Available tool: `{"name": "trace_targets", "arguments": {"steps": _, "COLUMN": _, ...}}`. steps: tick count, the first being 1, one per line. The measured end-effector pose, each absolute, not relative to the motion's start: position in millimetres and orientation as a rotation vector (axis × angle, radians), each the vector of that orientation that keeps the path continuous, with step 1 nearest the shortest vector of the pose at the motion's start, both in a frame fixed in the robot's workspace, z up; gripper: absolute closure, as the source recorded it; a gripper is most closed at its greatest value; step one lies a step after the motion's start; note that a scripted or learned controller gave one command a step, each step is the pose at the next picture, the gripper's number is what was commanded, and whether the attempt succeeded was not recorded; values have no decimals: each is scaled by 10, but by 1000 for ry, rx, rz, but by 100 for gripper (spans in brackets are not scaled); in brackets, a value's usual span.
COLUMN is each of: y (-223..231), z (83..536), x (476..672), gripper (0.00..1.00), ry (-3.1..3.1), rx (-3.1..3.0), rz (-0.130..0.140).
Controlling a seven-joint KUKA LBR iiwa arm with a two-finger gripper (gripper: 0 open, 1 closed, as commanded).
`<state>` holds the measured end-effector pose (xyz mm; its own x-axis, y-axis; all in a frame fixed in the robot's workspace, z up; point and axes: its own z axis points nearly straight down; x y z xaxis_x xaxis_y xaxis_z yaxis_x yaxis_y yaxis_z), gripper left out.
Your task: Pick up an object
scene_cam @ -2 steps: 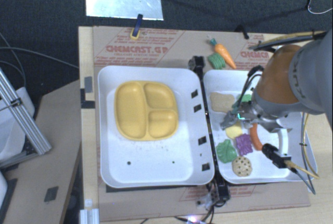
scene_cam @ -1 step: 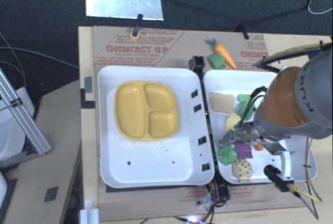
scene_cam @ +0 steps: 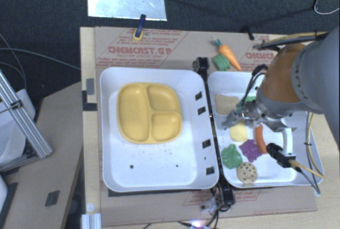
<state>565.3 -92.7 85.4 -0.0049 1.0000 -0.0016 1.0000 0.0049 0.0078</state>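
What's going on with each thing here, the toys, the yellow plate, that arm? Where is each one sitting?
Yellow divided plate: flat in the left bin.
Gripper: low in the right bin, over the yellow toy.
Yellow toy: in the bin, at the gripper.
Purple toy: lying in the bin.
Green toy: lying in the bin.
Cookie: flat near the front rim.
Carrot: outside, behind the bins.

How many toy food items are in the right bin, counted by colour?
Yellow: 1, the yellow piece
Purple: 1, the purple piece
Green: 1, the green piece
Orange: 1, the orange stick
Tan: 2, the cookie and the flat tan slice
Total: 6
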Motion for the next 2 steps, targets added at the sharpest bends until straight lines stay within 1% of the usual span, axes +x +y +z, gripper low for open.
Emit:
{"name": "trace_targets", "arguments": {"steps": 1, "y": -927, "z": 953, "x": 5631, "gripper": 100, "ry": 2223, "rx": 2215, "rz": 5}}
{"name": "trace_targets", "arguments": {"steps": 2, "y": -885, "z": 863, "x": 5215, "gripper": 100, "ry": 2219, "rx": 2218, "rz": 7}}
